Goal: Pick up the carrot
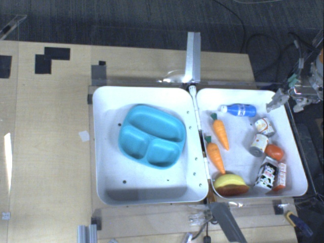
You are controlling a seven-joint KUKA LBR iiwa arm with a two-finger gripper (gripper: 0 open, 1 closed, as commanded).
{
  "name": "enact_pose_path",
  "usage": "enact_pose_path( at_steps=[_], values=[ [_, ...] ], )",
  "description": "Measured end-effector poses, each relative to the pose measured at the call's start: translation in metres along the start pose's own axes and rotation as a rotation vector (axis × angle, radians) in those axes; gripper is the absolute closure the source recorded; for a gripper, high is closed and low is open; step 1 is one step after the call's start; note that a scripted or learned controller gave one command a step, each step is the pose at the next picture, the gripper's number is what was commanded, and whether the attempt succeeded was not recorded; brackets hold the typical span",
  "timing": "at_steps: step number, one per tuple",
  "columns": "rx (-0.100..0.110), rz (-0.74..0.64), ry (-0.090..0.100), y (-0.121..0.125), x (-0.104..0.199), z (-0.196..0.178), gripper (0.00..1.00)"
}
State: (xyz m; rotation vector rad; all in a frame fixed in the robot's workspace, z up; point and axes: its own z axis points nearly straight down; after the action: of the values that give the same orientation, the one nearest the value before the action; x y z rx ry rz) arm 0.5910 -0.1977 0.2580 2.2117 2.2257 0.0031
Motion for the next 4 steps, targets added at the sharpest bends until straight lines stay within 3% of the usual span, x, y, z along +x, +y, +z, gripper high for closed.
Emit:
enact_pose_path(
  at_steps=[1, 2, 3, 4],
  values=[
    [-0.002, -0.185, 0.000, 0.042, 0.073, 0.164, 0.00],
    [-0.003, -0.191, 0.001, 0.013, 0.169, 0.071, 0.00],
    [0.001, -0.130, 0.001, -0.028, 0.111, 0.144, 0.00],
    [-0.006, -0.131, 0.000, -0.026, 0.112, 0.132, 1.00]
  ],
)
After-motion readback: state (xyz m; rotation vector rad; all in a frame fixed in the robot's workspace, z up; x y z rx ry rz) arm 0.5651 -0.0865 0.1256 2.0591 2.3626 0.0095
